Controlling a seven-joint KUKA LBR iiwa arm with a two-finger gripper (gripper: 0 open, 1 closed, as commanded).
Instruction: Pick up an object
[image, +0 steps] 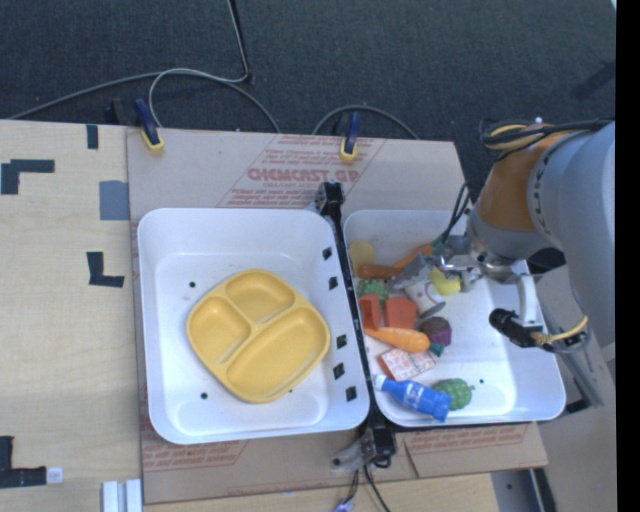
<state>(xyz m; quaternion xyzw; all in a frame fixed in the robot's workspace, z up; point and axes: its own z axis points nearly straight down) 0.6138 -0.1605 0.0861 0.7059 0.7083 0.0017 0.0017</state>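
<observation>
1. Nearest the camera, a blue bottle (414, 396) lies on its side by the front edge of the right bin (520, 385), with a green toy (453, 392) touching its right end.
2. Behind them, an orange carrot (397, 338) lies across the bin's left half, a dark purple piece (435, 331) just to its right, and red and green pieces crowd the left wall.
3. Near the back wall, the gripper (447, 268) hangs low over a yellow item (446, 284); whether its fingers are apart or together cannot be told, and nothing is seen between them.
4. Beside it, the left bin (165, 330) carries a yellow plate (259, 333) with three compartments, at its middle.
5. Both bins rest on cardboard (290, 170) clamped at the bench's back edge.
</observation>
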